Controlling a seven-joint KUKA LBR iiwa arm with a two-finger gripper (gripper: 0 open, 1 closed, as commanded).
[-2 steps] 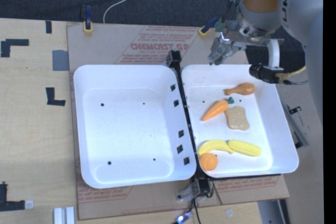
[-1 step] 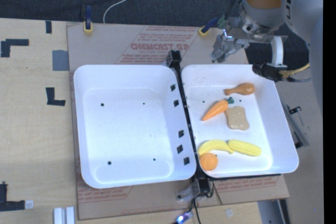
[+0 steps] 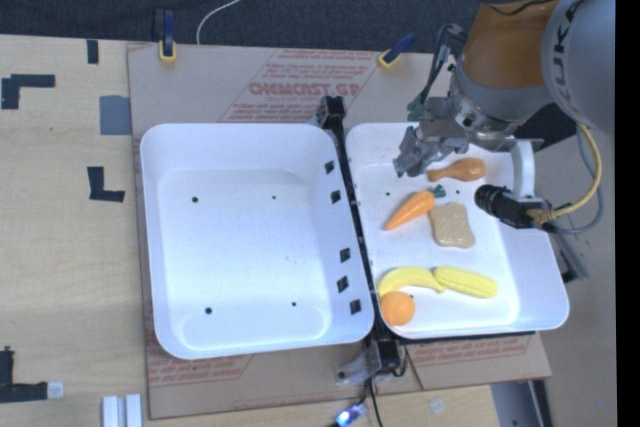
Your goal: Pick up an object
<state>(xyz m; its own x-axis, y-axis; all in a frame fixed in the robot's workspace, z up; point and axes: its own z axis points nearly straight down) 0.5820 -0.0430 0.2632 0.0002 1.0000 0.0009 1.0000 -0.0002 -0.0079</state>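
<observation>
The right bin [image 3: 540,310] holds several toy foods. An orange carrot [image 3: 411,209] lies near its middle, with a tan bread slice [image 3: 452,226] just to its right. A brown drumstick [image 3: 457,170] lies above them. At the front lie a yellow banana [image 3: 410,279], a yellow corn cob [image 3: 464,282] and an orange [image 3: 398,309]. My gripper [image 3: 412,160] hangs over the bin's back part, just left of the drumstick and above the carrot. Nothing shows between its dark fingers.
The left bin [image 3: 240,235] stands beside the right one, with a black divider strip [image 3: 345,225] between them. Both rest on a cardboard sheet [image 3: 290,85]. A black cable and fitting [image 3: 510,205] hang from the arm over the right bin's right side.
</observation>
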